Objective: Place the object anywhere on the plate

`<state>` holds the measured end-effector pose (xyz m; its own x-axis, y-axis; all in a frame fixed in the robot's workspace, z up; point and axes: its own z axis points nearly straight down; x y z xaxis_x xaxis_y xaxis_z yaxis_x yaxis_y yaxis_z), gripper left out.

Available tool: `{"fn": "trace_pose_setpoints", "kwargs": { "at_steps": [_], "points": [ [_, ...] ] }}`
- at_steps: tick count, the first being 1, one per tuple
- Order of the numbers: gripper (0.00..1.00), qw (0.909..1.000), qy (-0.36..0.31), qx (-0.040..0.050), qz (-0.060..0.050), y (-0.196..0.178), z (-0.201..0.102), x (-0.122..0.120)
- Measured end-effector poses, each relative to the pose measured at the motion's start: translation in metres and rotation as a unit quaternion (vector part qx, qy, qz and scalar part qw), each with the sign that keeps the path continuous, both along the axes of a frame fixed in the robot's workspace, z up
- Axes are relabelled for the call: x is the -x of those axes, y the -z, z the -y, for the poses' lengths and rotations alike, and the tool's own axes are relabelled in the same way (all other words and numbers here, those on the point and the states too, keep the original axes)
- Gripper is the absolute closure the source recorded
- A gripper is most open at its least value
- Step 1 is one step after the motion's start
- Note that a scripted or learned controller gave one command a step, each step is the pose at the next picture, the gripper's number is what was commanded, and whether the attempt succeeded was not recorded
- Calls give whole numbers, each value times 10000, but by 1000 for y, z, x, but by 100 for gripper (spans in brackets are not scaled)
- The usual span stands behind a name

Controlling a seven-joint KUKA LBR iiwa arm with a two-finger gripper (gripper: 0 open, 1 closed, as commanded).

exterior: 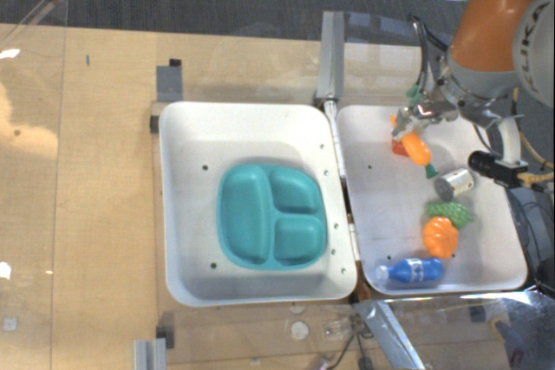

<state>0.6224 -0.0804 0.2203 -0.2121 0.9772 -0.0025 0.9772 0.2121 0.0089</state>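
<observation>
Two bins sitting side by side on the counter (pixel 87 186)
Plate (pixel 271 216) lying in the left bin (pixel 186 273); carrot (pixel 416 149), can (pixel 454 182), bottle (pixel 414 272) lying in the right bin (pixel 373 212).

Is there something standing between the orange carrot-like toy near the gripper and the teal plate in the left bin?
Only the adjoining bin walls lie between the orange carrot-shaped toy and the teal divided plate; no loose object does.

The grey arm (pixel 507 30) reaches in from the right, its gripper (pixel 409 124) lowered, pointing down-left.
</observation>
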Motion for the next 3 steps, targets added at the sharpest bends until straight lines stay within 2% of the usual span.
{"fn": "trace_pose_setpoints", "kwargs": {
  "at_steps": [1, 2, 3],
  "points": [
    [100, 9860, -1667, 7, -13, 14, -58, 55],
    [100, 9983, -576, -6, -18, 35, -119, 67],
    [0, 9984, -572, -6, -16, 35, -118, 67]
  ]
}}
